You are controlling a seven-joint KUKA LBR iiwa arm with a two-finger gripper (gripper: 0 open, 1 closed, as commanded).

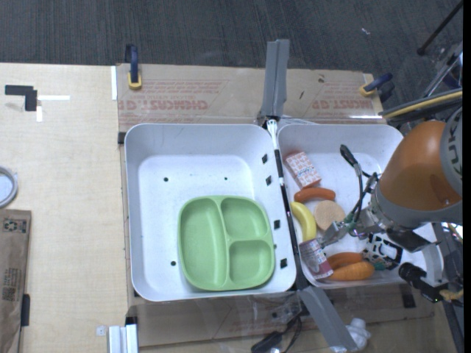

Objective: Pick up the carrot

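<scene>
The carrot (pixel 353 271) lies along the front wall of the right bin (pixel 331 134), orange, with its thin end pointing left. A second orange piece (pixel 344 258) lies right behind it, touching it. My gripper (pixel 335 231) hangs low over the middle of the right bin, just behind and left of the carrot, by a round beige item (pixel 329 214). The arm's orange band (pixel 423 171) rises to the right and hides the bin's right side. I see nothing held in the gripper.
In the right bin are a yellow banana (pixel 304 221), an orange-red sausage (pixel 314 195), a pink box (pixel 302 169) and a small can (pixel 313 254). The left bin (pixel 147 197) holds a green divided plate (pixel 226 243). A grey post (pixel 276 79) stands behind the bins.
</scene>
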